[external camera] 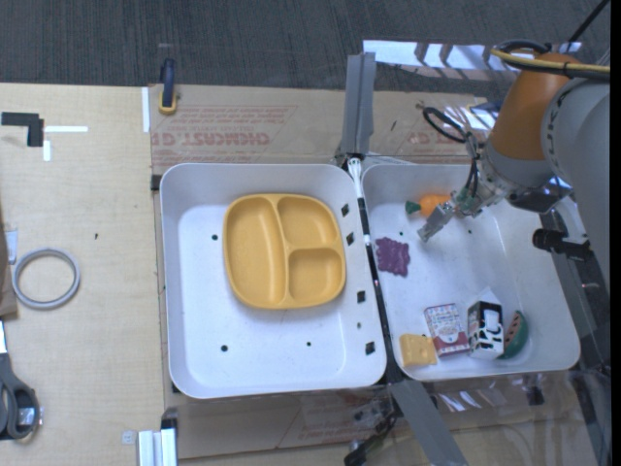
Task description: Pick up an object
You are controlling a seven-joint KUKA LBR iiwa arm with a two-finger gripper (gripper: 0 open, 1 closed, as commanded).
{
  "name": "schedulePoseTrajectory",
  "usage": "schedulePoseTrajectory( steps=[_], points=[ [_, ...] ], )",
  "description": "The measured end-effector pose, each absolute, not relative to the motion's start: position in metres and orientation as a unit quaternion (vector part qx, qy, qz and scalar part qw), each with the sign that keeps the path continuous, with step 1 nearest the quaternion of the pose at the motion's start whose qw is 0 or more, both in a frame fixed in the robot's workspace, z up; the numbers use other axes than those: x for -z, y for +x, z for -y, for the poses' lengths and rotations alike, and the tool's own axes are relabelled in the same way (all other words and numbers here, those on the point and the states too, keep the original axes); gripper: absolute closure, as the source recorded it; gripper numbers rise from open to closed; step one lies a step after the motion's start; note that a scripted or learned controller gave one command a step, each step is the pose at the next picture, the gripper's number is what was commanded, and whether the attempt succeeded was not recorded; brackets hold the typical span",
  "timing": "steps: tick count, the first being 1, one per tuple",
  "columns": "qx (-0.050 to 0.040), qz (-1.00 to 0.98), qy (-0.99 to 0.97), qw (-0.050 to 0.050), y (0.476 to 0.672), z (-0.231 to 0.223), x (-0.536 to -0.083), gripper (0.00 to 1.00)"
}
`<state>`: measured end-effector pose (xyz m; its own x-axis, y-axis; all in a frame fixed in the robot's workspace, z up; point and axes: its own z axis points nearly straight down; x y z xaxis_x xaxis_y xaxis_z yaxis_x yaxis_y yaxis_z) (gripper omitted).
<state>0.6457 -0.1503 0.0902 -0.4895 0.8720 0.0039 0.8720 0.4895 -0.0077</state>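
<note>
Orange carrot toy [428, 204] is lying in the right bin [543, 357], just beside the hand [437, 223], which is hovering above the purple grape bunch [392, 255]; whether its fingers are parted is unclear.

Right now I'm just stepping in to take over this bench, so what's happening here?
The grey arm reaches in from the right, its claw over the back of the right bin, near an orange toy and a purple one. Nothing is visibly between its fingers. More small items lie at that bin's front: a yellow block, a small red-and-white pack and a watermelon slice. The left bin holds a yellow divided plate.
</note>
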Motion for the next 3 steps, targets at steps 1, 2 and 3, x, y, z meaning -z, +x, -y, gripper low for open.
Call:
schedulePoseTrajectory(
  steps=[1,2,3],
  points=[
    [-0.0053,0.795,-0.606,0.005,0.655,0.12,-0.088,0.0],
    [-0.0009,0.716,-0.698,-0.001,0.659,0.196,-0.152,0.0],
    [-0.0006,0.717,-0.697,-0.001,0.647,0.223,-0.221,0.0]
  ],
)
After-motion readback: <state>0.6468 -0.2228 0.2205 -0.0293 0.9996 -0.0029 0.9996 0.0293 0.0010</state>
